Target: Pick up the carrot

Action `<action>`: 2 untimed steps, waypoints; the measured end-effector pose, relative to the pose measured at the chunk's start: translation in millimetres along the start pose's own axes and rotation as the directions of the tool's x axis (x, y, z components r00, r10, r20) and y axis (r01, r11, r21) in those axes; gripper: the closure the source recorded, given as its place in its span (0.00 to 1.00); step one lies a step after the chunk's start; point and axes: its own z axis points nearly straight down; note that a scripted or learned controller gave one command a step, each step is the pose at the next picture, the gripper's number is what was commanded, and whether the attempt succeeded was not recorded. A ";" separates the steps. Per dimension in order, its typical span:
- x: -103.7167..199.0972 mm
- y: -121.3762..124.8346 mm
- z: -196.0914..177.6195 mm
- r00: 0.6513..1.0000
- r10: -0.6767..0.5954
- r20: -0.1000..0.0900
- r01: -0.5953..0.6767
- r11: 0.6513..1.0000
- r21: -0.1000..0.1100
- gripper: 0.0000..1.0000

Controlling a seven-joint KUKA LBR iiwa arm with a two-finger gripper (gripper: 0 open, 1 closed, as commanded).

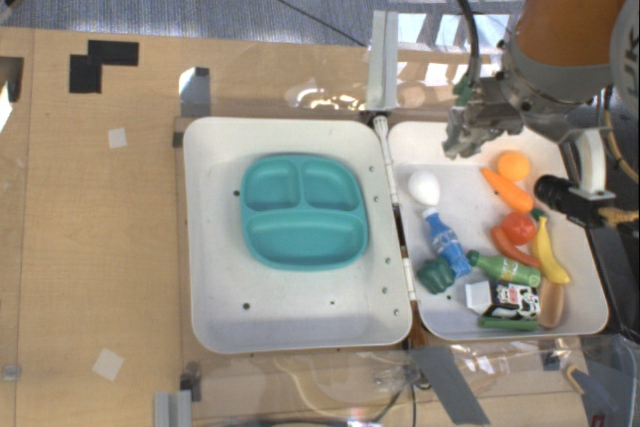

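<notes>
Gripper (462, 137) hung near the right bin's (430, 315) back edge, can't tell its state, nothing visibly held; carrot (507, 189) lay just beside it, below the orange ball (513, 164), probably lining up w/ approach.

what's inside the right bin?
Right bin holds a carrot, orange ball, white egg, blue bottle, banana and more toys. The arm covers its far right corner.

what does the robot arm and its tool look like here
The arm is bulky and rounded, with a broad orange section over a grey collar. A black cable loops along its left side. Below sits the tool, a compact grey metal assembly with darker mechanical parts.
</notes>
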 end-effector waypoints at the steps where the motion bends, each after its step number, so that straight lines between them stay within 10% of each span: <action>1: -62.3 -15.1 123.5 0.750 -0.661 -0.008 0.662 0.750 0.009 1.00; 2: -163.2 -1.6 -84.8 0.700 -0.714 0.003 0.714 0.700 0.003 1.00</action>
